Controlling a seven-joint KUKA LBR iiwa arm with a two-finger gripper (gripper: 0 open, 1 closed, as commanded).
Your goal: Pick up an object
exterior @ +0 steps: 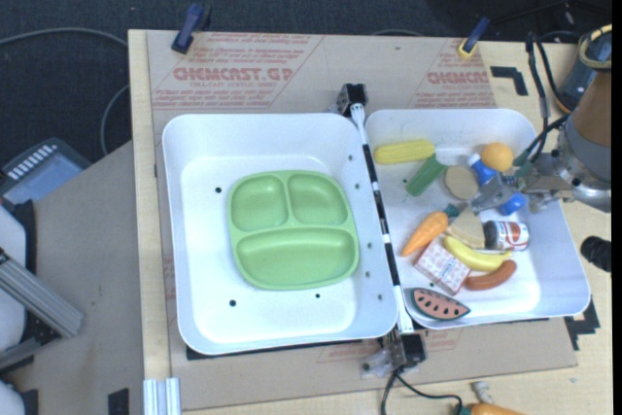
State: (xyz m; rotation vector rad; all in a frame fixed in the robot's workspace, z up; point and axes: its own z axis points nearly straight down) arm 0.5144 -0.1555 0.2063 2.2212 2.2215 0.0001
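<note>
banana [474, 255] lies just below the gripper [498, 192] at right of frame, long axis running left-right in the right bin [559, 282]; we can't tell the gripper's state.

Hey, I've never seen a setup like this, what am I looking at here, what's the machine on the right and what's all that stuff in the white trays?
This is one picture from a camera fixed above a bench, looking down at a slant. The machine at the right is a robot arm, grey with an orange band; its tool reaches over the right bin. Whether the tool grips anything I cannot tell. Its job is to pick up an object. The right bin holds toy food: a corn cob, an orange, a carrot, a banana, a sausage, a watermelon slice and a few more pieces. The left bin holds a green divided plate. Both bins sit on a board clamped to the bench.
</note>
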